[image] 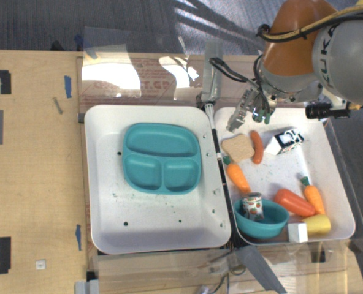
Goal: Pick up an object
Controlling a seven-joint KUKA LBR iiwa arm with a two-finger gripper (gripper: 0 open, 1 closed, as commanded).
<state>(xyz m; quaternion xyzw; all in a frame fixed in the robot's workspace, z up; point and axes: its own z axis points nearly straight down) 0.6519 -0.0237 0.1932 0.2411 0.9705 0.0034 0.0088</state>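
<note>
My gripper hangs over the far left part of the right bin, open, with nothing between its fingers. Just below it lie a tan slice of toast and a red sausage. An orange carrot lies by the bin's left wall. A teal bowl at the near edge holds a small can. Beside the bowl are a red-orange vegetable, a second carrot, a yellow piece and a white block.
The left bin holds a teal divided plate. A small black-and-white item lies right of the sausage. The divider between the bins runs just left of the gripper. The arm's orange band looms above the right bin.
</note>
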